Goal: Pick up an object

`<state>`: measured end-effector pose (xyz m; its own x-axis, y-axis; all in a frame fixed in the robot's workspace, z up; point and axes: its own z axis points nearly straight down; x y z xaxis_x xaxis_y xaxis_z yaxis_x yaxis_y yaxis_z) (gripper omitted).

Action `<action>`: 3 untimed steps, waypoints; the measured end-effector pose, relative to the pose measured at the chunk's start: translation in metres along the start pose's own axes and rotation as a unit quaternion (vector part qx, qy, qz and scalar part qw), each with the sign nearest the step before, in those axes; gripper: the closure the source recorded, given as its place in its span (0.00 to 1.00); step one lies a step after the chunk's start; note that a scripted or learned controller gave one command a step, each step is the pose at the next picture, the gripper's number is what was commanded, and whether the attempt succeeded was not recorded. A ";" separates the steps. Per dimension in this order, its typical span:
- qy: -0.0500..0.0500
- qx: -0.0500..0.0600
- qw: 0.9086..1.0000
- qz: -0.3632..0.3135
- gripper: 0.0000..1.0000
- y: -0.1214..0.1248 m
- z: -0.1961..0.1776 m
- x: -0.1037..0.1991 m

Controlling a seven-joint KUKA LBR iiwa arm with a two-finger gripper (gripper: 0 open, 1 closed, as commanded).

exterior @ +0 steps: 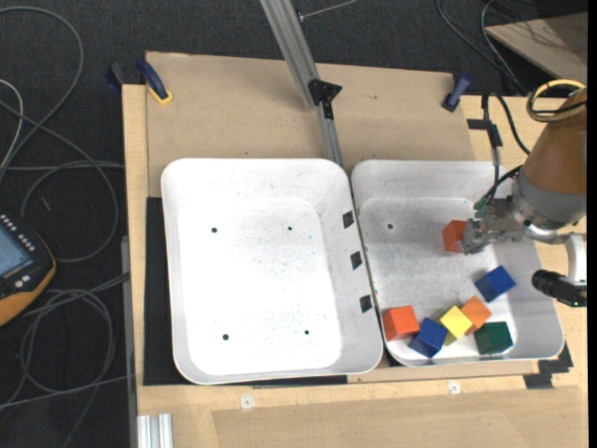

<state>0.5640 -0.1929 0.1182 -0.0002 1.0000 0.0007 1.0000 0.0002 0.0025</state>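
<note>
Near right bin's (410,177) far edge — tool (474,234) at orange block (454,235), open floor leftward

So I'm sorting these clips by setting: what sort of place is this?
Most likely a robotics lab or test bench: two white bins sit on a plywood bench fitted with clamps, loose cables trail over dark carpet, and a robot arm reaches over coloured blocks.
</note>
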 end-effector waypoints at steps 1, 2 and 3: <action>-0.001 -0.002 1.000 -0.001 1.00 0.003 -0.044 0.004; -0.001 -0.002 1.000 -0.001 1.00 0.008 -0.089 -0.001; -0.001 -0.001 1.000 -0.001 1.00 0.009 -0.112 -0.001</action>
<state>0.5726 -0.1938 0.2298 -0.0016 1.0000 -0.0013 1.0000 0.0016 0.0046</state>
